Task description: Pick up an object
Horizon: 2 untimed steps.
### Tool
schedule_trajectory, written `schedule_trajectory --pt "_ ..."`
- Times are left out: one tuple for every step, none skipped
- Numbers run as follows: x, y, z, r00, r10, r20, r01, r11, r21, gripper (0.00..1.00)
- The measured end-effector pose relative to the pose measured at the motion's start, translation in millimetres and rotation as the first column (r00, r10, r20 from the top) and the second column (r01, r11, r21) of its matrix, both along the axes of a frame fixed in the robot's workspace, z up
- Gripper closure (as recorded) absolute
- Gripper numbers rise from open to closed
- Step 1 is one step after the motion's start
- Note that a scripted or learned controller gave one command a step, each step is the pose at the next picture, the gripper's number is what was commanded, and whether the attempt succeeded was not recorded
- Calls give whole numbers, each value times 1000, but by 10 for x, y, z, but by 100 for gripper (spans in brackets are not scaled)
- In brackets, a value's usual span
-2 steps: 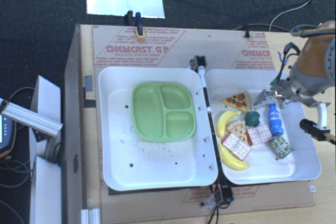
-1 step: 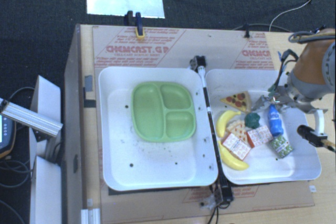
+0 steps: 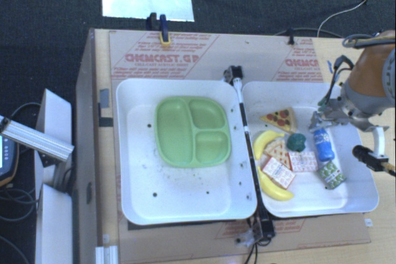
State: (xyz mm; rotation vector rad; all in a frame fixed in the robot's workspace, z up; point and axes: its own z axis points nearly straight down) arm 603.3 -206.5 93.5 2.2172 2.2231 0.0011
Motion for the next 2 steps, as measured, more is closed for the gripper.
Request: schedule_trajectory --pt "-685 -5 1089 1000 -1 0 1 1000 -1 100" --pt "-342 988 571 1000 2 -3 -2 1000 3 100"
